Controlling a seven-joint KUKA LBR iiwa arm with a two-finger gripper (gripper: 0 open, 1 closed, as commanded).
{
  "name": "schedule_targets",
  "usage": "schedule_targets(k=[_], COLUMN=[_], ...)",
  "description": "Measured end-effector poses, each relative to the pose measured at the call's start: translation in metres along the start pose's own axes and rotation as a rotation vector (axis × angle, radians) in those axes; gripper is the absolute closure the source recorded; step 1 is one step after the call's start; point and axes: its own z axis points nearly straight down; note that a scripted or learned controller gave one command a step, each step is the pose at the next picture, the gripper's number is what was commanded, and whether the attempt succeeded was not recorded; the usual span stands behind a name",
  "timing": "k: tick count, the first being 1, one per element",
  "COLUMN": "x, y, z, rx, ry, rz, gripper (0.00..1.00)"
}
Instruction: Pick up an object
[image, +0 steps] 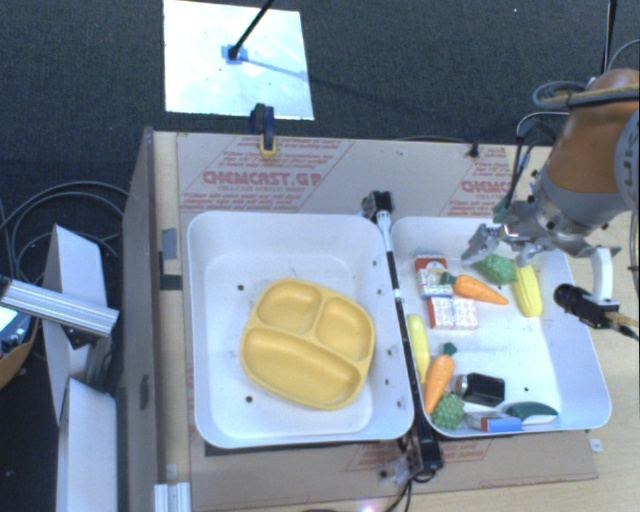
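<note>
1. Worktop (300, 170): carries two white bins side by side, left bin (215, 300) and right bin (575, 360), touching along their shared rim.
2. Arm (595, 150): one, grey with an orange band, over the right bin's far right corner.
3. Yellow tray (307, 342): one, three compartments, lying in the middle of the left bin.
4. Pincer (505, 240): one, low over the far end of the right bin, fingers spread apart with nothing seen between them; the tips sit just above the green leafy piece (496, 268).
5. Carrots: two. One carrot (478, 289) lies beside the leafy piece; the other carrot (438, 378) lies near the left rim, toward the near edge.
6. Corn cobs: two. One cob (526, 290) by the far right side, one thin cob (418, 345) along the left rim.
7. Small boxes: red-and-white box (432, 274) and another carton (453, 313) just nearer.
8. Near edge: black block (483, 388), broccoli (449, 410), a teal piece (530, 409).
</note>
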Motion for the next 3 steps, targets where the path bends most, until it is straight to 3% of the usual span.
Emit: schedule_targets(k=[1,2,3], x=[0.014,0.03,-0.009], y=[0.003,0.051,0.049], z=[0.103,0.117,0.115], rx=[-0.02,-0.011,-0.015], ry=[-0.006,-0.003,0.004], rz=[0.002,-0.004,0.001], gripper=[0.0,0.0,0.0])
